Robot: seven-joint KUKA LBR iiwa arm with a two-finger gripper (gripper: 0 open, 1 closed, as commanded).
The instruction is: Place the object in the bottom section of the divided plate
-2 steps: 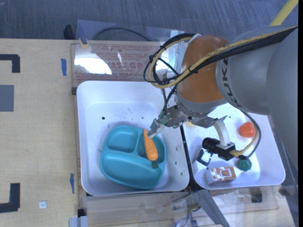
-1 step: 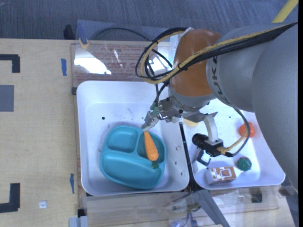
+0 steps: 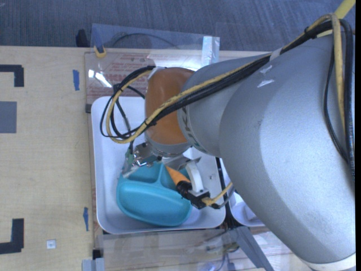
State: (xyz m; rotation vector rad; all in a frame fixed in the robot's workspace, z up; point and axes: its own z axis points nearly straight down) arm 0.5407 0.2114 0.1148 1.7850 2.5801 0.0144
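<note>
The bulky grey robot arm with its orange band covers the right; the shallow white plastic bin holds the teal divided plastic plate; the gripper sits at the plate's upper edge, open or closed I cannot tell; the small orange object lies at the plate's upper right.

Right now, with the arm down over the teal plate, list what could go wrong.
1. The gripper sits close over the rim of the teal divided plate; pressing further could shove or tip it in the white bin.
2. The small orange object shows at the plate's upper edge; a grip on it cannot be confirmed, so it may end outside the bottom section.
3. The slack cable loop beside the wrist could snag.
</note>
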